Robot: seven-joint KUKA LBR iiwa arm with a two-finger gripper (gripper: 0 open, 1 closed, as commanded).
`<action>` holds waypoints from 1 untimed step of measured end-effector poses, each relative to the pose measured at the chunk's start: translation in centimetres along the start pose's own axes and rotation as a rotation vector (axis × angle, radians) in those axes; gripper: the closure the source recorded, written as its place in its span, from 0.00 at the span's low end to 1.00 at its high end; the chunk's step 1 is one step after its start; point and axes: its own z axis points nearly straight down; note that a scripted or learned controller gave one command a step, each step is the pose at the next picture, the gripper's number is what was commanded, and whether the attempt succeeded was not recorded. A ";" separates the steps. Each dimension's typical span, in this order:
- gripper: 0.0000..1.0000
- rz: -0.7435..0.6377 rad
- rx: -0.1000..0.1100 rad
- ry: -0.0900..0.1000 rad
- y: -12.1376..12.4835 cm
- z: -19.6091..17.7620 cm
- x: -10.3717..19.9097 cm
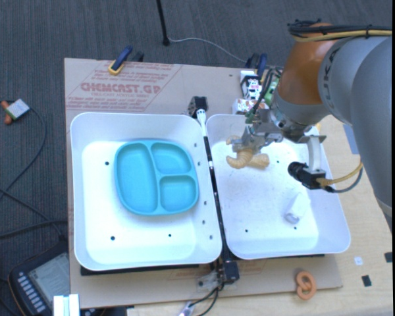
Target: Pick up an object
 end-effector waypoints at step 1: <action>1.00 0.000 0.004 0.000 -0.1 -0.8 0.0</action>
